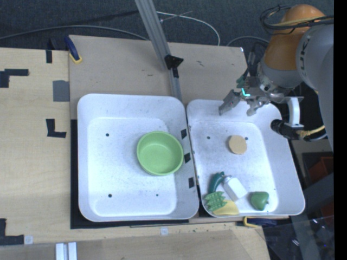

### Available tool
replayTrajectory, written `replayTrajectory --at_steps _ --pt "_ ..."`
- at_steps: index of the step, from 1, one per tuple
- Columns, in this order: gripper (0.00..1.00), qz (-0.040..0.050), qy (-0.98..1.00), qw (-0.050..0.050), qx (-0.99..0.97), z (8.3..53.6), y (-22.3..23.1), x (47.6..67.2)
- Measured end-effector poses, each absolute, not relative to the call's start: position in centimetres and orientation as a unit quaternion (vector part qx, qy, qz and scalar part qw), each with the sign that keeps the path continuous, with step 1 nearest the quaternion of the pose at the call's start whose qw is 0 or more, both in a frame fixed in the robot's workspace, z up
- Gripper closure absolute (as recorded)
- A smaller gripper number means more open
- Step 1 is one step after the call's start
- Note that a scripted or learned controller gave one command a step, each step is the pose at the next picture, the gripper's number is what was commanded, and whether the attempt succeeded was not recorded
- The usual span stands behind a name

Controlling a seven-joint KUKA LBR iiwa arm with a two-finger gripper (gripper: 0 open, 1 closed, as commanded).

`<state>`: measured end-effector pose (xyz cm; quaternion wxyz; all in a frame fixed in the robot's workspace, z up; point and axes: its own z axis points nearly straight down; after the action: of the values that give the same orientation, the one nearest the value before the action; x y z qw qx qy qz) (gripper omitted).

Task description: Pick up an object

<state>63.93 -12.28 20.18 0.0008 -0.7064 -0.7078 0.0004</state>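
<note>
1. You see the gripper (240,106) over the far rim of the right bin (282,169), with its two grey fingers (227,104) spread apart and nothing between them: the claw is released.
2. The arm (303,42) comes in from the right, with its orange band above the wrist at the upper right of the view.
3. You find a round tan disc (237,144) lying flat near the middle of the right bin, nearer to you than the gripper and apart from it.
4. Along the near edge of that bin sits a cluster: a dark green curved piece (216,181), a small white block (235,188) just beside it, a light green ridged toy (214,201) and a yellow piece (229,209) touching one another.
5. A green rounded toy (259,200) lies just to the right of the cluster, near the bin's near right corner.
6. In the left bin (92,145) a light green bowl (159,153) stands upright, toward the side that adjoins the right bin.
7. You can read no brand, label or writing on any of these things; whatever marks they may bear are too small to tell.
8. A grey pole (154,31) slants down from the top of the view to the far edge between the bins.
</note>
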Motion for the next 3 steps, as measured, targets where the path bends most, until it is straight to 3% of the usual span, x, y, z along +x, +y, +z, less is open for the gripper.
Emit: replayTrajectory --at_steps 2,3 --pt "0.0 0.0016 -0.708 0.0 -0.706 8.6 -11.9 63.2" --pt "1.0 0.0011 -0.708 0.001 -0.706 9.8 -11.8 63.3"
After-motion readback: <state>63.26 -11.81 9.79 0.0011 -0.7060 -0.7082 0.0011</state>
